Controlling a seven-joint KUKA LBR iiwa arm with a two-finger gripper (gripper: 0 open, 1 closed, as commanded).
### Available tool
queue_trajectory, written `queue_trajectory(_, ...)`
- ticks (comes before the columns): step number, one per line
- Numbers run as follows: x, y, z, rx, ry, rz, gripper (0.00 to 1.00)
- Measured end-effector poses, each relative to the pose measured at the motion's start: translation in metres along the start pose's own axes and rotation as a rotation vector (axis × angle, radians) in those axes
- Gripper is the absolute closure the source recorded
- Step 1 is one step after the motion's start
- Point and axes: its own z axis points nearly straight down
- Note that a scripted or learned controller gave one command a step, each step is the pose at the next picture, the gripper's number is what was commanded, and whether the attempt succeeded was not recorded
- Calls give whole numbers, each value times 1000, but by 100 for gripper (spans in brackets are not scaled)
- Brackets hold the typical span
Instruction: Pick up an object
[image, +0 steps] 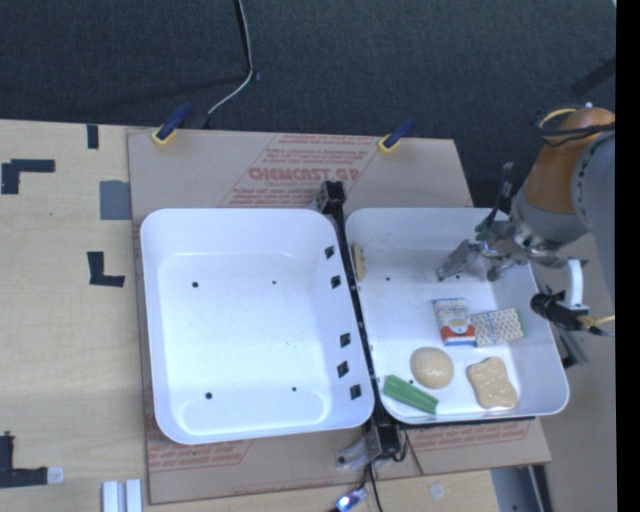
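Gripper: we saw the gripper (458, 264) low over the far part of the right bin (400, 228), reaching in from the right; its fingers were too small and dark for us to tell whether they were parted or closed, and we saw nothing between them.
Arm: the grey arm (590, 200) with its orange band (560, 170) stood at the right edge of that bin.
Nearest candidates: a small red and white carton (454, 322) lay just nearward of the gripper, touching a patterned flat packet (498, 326) on its right.
Carton handling: we judged it light and stiff, with flat sides; closing across its narrow width looked the best hold.
Packet handling: we judged it thin and limp, hard to get fingers under.
Near objects: a round beige ball-like piece (432, 367), a tan bread-like block (492, 383) and a green stick-shaped piece (411, 394) lay along the near side of the right bin.
Their handling: we judged the round piece liable to roll; the tan block looked soft and wide; the green piece narrow, best pinched across its middle.
Far-left item: a small tan thing (358, 262) lay against the bin's left wall, awkward to reach.
Left bin: the left bin (240, 320) sat beside it.
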Motion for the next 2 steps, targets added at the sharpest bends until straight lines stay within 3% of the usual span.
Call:
queue_trajectory(1, 3, -2, -12, 4, 1, -1, 100)
queue_trajectory(2, 43, 2, -167, -15, -1, -6, 100)
